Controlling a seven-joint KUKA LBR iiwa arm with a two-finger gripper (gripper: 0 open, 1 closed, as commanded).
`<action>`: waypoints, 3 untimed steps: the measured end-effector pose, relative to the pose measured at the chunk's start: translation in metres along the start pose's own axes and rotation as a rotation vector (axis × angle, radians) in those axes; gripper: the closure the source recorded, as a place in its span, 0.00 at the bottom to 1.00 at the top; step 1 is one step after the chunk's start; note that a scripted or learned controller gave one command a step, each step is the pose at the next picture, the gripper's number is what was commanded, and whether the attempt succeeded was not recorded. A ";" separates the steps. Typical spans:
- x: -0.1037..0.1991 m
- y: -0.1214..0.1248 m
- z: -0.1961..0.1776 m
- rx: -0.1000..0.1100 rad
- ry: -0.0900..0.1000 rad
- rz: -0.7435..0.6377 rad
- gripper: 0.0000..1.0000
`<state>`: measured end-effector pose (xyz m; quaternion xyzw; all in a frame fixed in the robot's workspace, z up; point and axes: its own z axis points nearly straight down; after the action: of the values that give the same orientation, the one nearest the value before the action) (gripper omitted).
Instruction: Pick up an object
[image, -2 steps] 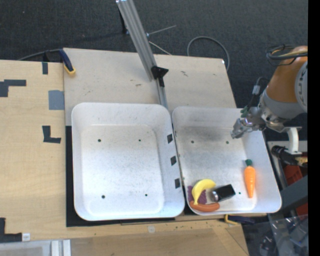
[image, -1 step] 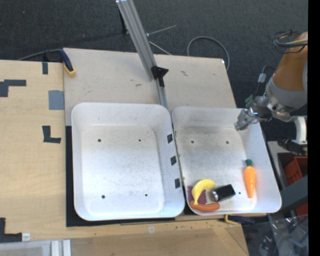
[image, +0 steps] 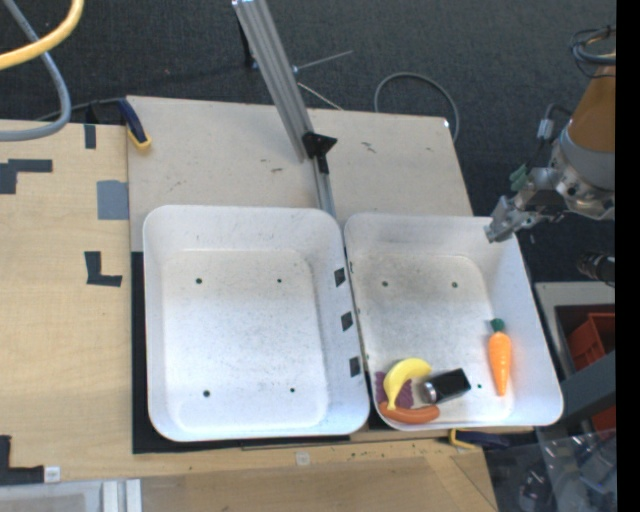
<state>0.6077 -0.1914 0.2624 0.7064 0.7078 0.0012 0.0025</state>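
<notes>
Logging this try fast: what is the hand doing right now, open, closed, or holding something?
Hand: cannot be told whether open or closed; it is over the right bin's far right rim, nothing visibly held.

One fixed camera looks down at a slant on both white bins (image: 250, 225) from above the bench (image: 230, 150).

Gripper (image: 503, 222) sits over far right rim of right bin (image: 420, 232). Bin floor just left of gripper and toward near side is bare, easy passage. Clutter only at near end, well apart from gripper: carrot (image: 499, 360) by right wall; banana (image: 403, 377), black block (image: 446, 384), red sausage (image: 410, 412) packed touching in near-left corner. Left bin (image: 240, 222) beyond divider wide open.
</notes>
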 end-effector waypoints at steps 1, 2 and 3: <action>0.058 -0.009 -0.003 0.006 0.004 -0.004 1.00; 0.114 -0.021 -0.007 0.006 0.004 -0.005 1.00; 0.164 -0.035 0.013 0.009 0.003 -0.004 1.00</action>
<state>0.5722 -0.0278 0.2493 0.7050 0.7092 -0.0010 -0.0020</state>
